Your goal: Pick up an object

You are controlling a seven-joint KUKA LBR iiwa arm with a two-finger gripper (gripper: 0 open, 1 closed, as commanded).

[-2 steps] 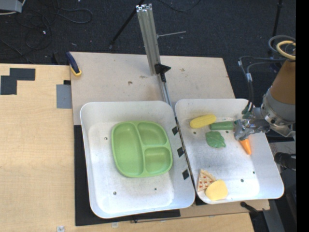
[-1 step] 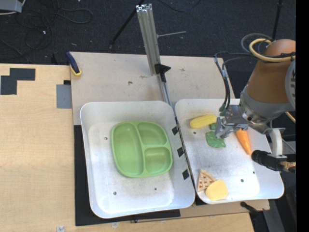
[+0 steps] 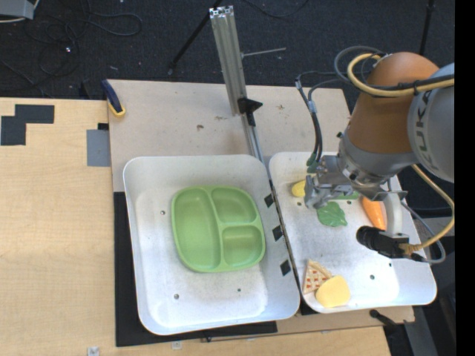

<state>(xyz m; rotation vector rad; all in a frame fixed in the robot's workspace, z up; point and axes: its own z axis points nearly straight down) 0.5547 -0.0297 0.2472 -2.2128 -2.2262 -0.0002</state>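
My gripper [image 3: 320, 196] hangs low over the far part of the right bin [image 3: 371, 284]. Just under it, toward the near side, lies a green leafy piece [image 3: 332, 215]. A small yellow item [image 3: 298, 189] sits to the gripper's left by the bin wall. An orange carrot [image 3: 375, 213] lies to its right, partly covered by the wrist. At the bin's near left corner rest a waffle piece [image 3: 315, 276] and a yellow wedge [image 3: 333, 291], touching each other. I cannot make out anything held in the gripper.
The left bin [image 3: 148, 273] holds a green divided plate [image 3: 219, 227]. A metal post [image 3: 230, 58] rises behind the bins. Black clips [image 3: 276, 232] sit along the shared wall between the bins. The arm's orange band [image 3: 390, 102] looms over the right bin's far edge.
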